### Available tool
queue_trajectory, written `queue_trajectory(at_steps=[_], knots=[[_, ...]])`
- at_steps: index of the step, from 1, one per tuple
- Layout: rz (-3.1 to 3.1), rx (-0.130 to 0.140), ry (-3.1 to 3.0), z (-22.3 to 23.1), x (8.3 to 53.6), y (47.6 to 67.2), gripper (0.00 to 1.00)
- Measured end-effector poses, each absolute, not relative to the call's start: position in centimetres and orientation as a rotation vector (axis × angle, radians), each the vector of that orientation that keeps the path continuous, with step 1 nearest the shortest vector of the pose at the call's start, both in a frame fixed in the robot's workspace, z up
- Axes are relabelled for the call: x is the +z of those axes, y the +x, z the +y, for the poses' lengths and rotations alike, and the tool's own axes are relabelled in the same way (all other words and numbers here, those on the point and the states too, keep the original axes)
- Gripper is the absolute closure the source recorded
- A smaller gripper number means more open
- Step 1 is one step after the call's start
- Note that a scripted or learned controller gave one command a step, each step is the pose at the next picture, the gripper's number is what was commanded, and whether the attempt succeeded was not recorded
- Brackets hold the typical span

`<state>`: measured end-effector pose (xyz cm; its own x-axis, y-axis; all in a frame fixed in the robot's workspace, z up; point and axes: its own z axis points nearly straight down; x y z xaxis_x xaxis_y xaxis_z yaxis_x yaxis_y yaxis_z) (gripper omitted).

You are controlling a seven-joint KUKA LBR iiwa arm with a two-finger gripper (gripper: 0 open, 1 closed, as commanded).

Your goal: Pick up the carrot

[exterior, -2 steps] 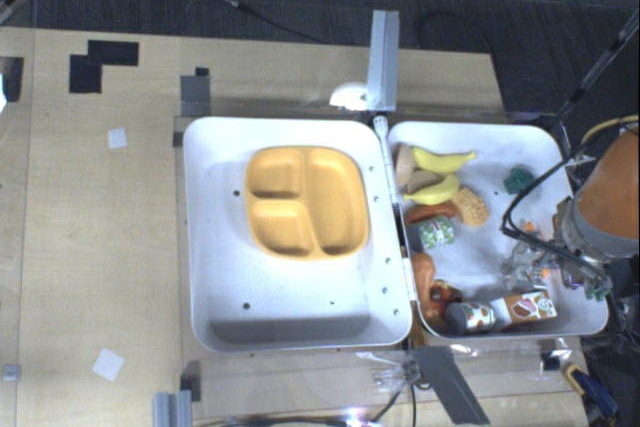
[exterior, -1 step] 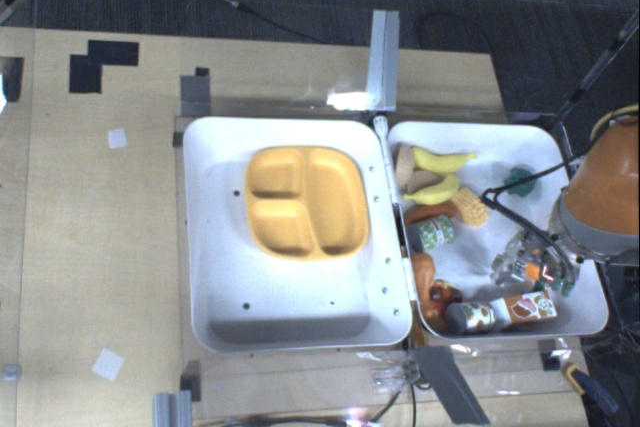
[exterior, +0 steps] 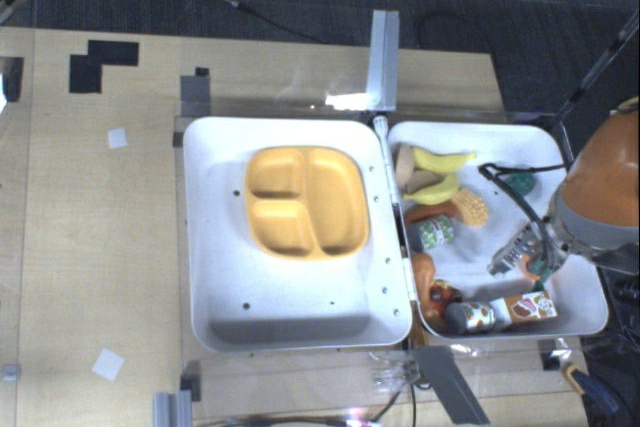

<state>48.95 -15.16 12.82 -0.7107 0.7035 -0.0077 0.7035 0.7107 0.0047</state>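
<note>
Arm [exterior: 600, 180] at right, wrist angled down-left.

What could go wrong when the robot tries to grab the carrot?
1. The carrot lies tight against the right bin's left wall, so the claw may bump it.
2. A small can and bottle crowd the carrot, so the claw might grab or knock those instead.

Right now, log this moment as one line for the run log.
task: pick up carrot | carrot: left edge of right bin, not held | end effector: over right bin, apart from carrot | left bin: yellow divided plate
</note>
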Motion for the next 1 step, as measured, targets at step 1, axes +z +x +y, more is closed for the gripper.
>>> queue_trajectory(at_steps=[1], knots=[[2.681, 0.009, 1.61, -10.45, 9.04, 52.25, 1.0]])
